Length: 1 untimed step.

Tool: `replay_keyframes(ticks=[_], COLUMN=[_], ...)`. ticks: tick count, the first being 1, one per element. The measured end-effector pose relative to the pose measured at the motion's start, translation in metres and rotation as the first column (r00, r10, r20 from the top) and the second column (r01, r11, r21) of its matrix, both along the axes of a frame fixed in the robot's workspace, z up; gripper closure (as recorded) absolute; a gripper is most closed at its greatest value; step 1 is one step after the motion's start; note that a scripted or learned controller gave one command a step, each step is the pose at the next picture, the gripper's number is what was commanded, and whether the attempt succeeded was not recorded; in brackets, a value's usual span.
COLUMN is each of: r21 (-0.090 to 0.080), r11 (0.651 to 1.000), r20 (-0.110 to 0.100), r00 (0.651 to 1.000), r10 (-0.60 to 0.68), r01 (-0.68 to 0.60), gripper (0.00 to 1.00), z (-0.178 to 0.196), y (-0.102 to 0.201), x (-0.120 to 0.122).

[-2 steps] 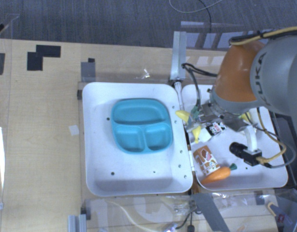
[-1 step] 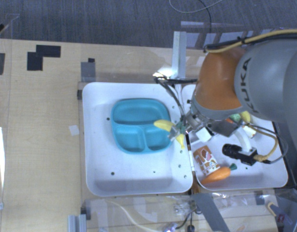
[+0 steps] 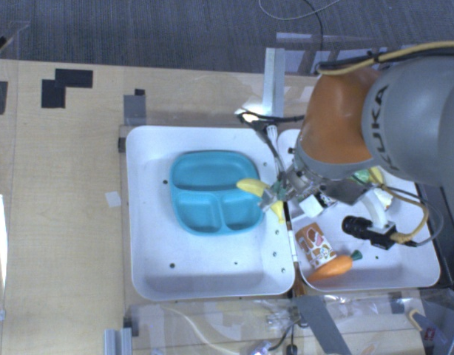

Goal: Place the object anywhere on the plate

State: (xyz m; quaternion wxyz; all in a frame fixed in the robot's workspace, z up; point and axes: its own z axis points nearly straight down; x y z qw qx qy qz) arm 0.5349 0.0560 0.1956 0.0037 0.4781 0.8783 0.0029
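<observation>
Now, step: delivery to the plate [image 3: 205, 191] — judged near its end, with only the release left.
Object: yellow banana [image 3: 249, 187], lying across the plate's right rim, one end just at the gripper [image 3: 277, 195].
Grip: cannot tell whether open or closed, nor whether the banana is held.
Next move: calls for letting go if held, then a straight lift clear — no dragging the banana off the rim.
Left bin [image 3: 149, 257]: holds the blue divided plate.
Right bin [image 3: 425, 271]: holds a carrot [image 3: 334, 266], a red-labelled can [image 3: 316, 244] and a small white piece [image 3: 313, 206].
</observation>
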Motion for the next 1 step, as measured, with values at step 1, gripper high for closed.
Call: replay_keyframes(ticks=[1], r21=[0.000], r11=[1.000], r20=[0.000], r00=[1.000], r10=[0.000], r01=[0.000], gripper=[0.00], z=[-0.0001], y=[0.0000], x=[0.0000])
